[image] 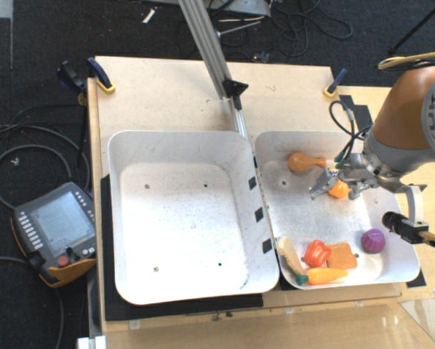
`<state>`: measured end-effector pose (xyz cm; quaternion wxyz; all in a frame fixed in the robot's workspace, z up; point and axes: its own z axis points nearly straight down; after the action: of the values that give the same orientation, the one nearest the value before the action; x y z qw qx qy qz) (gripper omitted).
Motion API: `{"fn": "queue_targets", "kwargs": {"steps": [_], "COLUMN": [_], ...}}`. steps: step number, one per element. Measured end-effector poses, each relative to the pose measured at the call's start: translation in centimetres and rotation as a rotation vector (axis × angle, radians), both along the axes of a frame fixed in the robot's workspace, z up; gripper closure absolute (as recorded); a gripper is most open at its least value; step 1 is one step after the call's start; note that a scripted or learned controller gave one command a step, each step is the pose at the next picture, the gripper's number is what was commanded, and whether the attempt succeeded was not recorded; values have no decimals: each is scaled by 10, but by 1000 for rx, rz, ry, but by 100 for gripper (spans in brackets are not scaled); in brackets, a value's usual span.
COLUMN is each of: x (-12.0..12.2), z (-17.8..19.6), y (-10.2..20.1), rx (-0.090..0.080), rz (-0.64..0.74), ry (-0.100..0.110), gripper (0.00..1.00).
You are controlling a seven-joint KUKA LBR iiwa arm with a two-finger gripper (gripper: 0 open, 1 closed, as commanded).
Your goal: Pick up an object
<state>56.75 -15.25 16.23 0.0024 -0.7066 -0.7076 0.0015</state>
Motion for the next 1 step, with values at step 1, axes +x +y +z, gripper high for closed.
{"fn": "queue_targets", "kwargs": {"steps": [1], "x": [-6], "z": [-47], "y": [-6], "rx": [-1], "rz": [-3], "ry": [-1], "gripper": [0]}}
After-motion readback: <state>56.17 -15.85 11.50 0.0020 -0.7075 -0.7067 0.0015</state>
